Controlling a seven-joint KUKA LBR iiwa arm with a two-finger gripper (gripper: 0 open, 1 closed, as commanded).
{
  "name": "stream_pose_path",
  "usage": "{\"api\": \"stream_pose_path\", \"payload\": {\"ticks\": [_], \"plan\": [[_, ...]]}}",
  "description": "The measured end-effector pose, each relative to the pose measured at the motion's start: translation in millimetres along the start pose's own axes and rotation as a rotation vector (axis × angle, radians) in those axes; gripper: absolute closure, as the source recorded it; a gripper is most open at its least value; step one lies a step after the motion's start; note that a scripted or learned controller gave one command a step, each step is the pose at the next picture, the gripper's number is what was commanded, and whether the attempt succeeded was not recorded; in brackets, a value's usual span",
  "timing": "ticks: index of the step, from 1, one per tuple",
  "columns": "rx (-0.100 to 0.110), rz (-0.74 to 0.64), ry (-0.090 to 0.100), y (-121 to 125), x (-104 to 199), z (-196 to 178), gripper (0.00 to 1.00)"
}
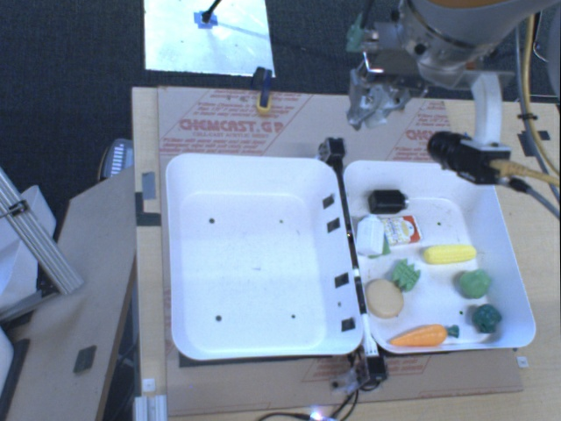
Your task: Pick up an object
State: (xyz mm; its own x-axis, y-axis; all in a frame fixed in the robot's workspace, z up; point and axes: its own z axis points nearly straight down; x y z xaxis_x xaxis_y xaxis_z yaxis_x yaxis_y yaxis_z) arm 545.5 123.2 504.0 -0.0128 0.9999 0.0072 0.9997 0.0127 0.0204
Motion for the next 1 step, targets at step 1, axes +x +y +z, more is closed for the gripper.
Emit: {"api": "stream_pose_path", "payload": {"ticks": [1], "plan": [[0.025, 0.005, -0.008, 29.5, 39.3, 94.8, 1.0]]}}
